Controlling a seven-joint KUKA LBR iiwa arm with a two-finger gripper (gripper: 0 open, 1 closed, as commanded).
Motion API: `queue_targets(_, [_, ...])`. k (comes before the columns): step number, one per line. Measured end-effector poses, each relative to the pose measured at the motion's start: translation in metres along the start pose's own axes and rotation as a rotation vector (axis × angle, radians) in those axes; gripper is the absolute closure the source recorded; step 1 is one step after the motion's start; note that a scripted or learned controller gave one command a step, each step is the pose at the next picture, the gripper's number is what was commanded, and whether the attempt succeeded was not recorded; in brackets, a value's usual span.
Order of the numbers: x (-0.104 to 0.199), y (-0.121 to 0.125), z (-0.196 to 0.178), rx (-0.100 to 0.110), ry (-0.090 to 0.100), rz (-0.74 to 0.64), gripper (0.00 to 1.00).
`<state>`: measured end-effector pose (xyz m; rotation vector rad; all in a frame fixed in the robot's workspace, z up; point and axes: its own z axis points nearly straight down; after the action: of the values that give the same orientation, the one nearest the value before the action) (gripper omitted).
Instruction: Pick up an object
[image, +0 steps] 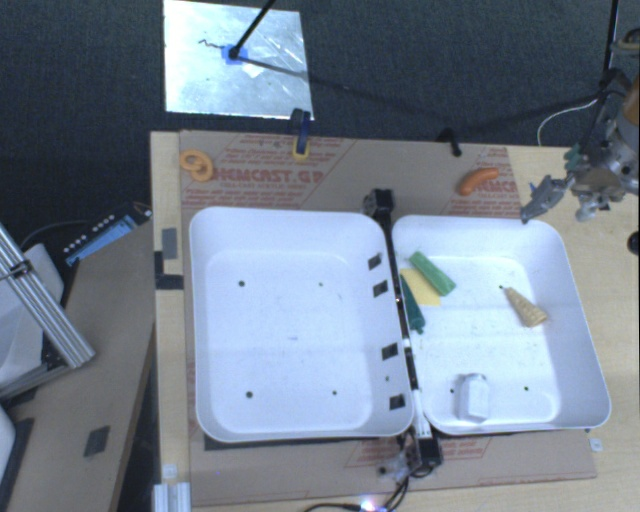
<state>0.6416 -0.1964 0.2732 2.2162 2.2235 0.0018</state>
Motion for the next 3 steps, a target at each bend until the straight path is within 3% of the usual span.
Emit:
queue_targets(1, [0.0,0.001,-0.012,-0.004,-0.001,-0.004,1.0])
queue_targets(2, [-0.01,0.023,-0.126,-0.013,-0.005,-0.003,1.0])
queue_targets(3, [0.066,-0.007,-0.226,-0.011,0.0,-0.009,1.0])
